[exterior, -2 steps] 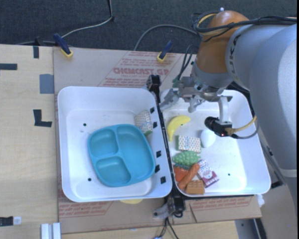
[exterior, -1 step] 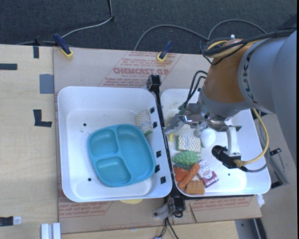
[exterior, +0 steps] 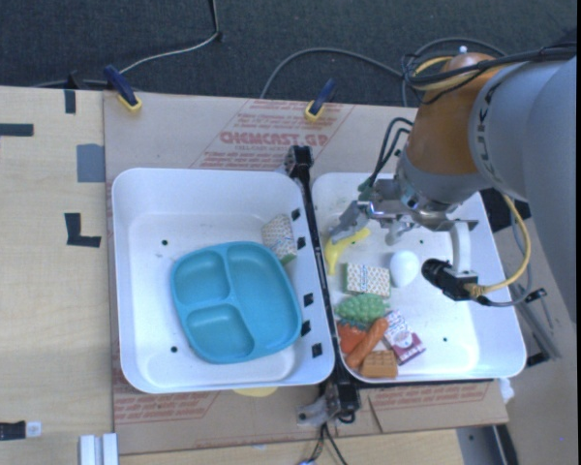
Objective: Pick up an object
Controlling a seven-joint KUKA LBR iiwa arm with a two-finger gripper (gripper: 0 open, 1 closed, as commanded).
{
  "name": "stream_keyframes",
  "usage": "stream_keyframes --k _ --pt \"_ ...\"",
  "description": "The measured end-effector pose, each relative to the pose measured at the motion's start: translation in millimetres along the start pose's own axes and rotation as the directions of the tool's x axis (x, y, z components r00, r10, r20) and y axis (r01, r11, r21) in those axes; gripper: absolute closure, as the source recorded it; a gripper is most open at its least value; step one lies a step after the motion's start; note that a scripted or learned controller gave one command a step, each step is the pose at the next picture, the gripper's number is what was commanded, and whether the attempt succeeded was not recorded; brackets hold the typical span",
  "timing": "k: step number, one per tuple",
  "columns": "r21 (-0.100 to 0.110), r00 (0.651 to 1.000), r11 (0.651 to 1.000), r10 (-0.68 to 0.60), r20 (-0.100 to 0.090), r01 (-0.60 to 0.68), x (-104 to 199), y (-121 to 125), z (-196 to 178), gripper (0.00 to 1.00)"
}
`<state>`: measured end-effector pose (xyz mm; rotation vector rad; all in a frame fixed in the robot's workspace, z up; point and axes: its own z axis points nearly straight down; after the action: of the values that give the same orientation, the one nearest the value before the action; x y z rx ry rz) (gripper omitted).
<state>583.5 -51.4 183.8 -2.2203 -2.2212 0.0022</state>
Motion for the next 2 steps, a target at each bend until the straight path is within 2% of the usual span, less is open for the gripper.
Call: stream_keyframes --k 1,2 --pt "0.001 1.000 1.000 0.000 0.000 0.000 -11.7 -68.7 0.1 0.00" --pt "0.000 1.000 1.000 -0.002 -0.001 0.002 36.2 -9.2 0.0 0.00"
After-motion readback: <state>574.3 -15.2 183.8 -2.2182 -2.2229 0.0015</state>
